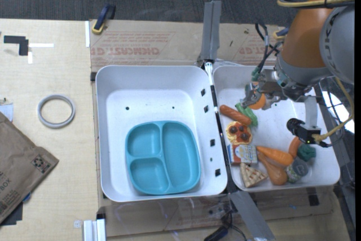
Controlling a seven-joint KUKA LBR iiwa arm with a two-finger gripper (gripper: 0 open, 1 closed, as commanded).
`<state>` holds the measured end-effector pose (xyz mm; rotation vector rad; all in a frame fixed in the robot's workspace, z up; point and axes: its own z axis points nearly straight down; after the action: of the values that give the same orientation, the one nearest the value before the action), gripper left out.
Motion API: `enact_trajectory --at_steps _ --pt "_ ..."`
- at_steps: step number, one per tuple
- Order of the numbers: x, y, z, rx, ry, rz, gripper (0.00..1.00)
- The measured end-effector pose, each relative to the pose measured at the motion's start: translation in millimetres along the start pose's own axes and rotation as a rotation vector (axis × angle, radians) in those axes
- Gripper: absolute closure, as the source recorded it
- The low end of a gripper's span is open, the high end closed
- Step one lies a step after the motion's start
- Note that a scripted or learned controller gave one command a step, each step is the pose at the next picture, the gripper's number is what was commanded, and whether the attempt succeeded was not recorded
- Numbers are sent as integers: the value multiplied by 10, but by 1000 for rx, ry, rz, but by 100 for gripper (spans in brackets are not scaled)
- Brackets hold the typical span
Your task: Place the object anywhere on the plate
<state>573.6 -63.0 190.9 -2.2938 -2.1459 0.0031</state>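
there, claw (252,100) over right bin (327,175) toys, grip state unclear; box (22,172) txt "box".

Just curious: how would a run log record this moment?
arm: over right bin | gripper: above toy food | plate: left bin, bare | placement: not done
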Motion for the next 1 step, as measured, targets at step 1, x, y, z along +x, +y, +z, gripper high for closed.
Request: enact_trajectory --at_steps 1 --pt "877 -112 -1 1 0 -235 100"
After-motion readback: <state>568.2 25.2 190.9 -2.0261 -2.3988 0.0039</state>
